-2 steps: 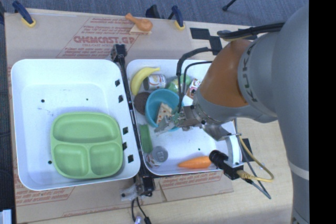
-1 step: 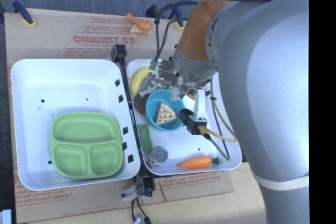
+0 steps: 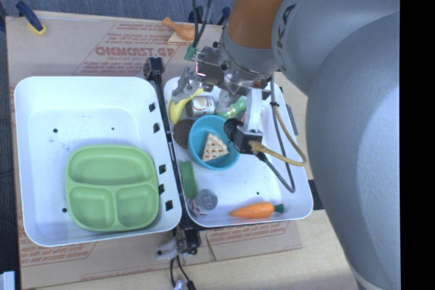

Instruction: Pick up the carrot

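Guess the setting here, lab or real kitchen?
Likely a robot lab bench, not a kitchen: two white bins on printed cardboard, toy-like food such as a carrot and a blue bowl, and an industrial arm over them.

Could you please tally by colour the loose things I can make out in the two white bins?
Green: 3, the divided plate, a cucumber-like stick, a small piece by the gripper.
Orange: 1, the carrot.
Blue: 1, the bowl, holding a tan wedge.
Yellow: 1, the banana.
Tan: 1, that wedge.
Silver: 1, a round can.
Total: 8. More may lie hidden beneath the arm.
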Controlling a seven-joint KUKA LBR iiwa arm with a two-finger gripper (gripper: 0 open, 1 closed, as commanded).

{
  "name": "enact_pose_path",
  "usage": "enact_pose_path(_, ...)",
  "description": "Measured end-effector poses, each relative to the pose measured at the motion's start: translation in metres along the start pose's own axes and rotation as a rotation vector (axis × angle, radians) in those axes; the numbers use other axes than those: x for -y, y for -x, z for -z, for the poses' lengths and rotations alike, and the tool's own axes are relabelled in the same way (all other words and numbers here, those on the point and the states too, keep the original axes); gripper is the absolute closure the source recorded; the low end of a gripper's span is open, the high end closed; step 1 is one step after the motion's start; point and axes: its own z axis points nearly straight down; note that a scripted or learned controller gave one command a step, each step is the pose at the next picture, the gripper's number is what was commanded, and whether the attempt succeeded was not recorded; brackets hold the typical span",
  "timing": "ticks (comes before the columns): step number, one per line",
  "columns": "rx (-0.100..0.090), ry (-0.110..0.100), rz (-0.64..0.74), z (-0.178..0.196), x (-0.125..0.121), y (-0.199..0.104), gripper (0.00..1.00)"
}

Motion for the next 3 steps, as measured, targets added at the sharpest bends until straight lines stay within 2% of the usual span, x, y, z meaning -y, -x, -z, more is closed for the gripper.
enact_pose_path(1, -0.003, 0.009, -0.145, 0.169, -0.016, -0.036, 0.0)
enact_pose_path(2, 0.002, -0.005, -0.28, 0.132, 0.078, -0.031, 0.0)
enact_pose_path(3, -0.001, 0.004, -0.324, 0.237, 0.037, 0.015, 0.0)
